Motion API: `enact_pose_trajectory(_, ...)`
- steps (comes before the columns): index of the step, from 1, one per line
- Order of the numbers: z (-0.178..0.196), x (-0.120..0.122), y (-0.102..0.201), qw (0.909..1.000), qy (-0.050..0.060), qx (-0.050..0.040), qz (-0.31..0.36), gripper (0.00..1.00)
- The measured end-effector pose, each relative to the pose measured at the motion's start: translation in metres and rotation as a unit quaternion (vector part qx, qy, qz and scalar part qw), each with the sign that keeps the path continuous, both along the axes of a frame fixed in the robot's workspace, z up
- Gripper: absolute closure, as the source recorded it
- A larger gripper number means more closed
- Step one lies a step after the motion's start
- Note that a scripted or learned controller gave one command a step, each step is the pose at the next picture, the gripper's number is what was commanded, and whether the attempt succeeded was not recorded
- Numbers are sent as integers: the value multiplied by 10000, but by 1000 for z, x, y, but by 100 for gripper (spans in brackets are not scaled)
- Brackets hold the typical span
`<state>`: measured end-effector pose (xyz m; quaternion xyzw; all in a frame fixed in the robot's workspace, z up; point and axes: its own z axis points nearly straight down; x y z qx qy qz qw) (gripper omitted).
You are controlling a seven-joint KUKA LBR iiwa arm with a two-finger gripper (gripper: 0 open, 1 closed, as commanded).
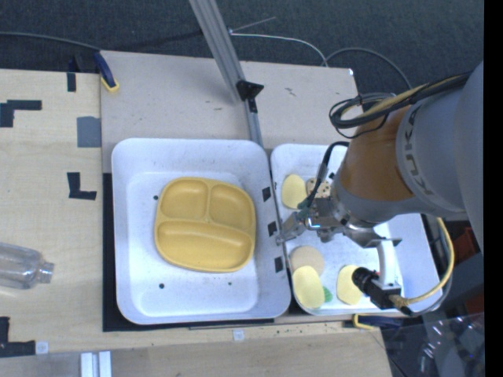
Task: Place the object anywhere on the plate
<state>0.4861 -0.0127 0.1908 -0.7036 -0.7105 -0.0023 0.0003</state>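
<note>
1. Looks like the pick step: the gripper (302,225) is low at the right bin's (409,234) left edge, among yellow pieces (294,189). Can't tell what it's doing.
2. Plate (206,223) sits bare mid left bin (134,210).
3. Next: grab one, carry left.

The plate (206,224) is a yellow, rounded-square tray with three compartments, two smaller ones at the top and one long one below. It lies flat in the middle of the left bin, tilted slightly askew. Several small pale-yellow food pieces lie in the right bin: one (294,190) near the bin's top-left corner, a paler rounded one (306,258) lower down, a yellow-green one (310,287) just beneath it, and another yellow one (348,284) near the bottom edge.
</note>
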Motion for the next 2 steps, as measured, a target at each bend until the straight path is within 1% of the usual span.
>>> enact_pose_trajectory(1, -37, 4, -36, 10000, -15, 86, 22, 0)
enact_pose_trajectory(2, -1, -1, 43, 10000, 11, -1, -1, 0)
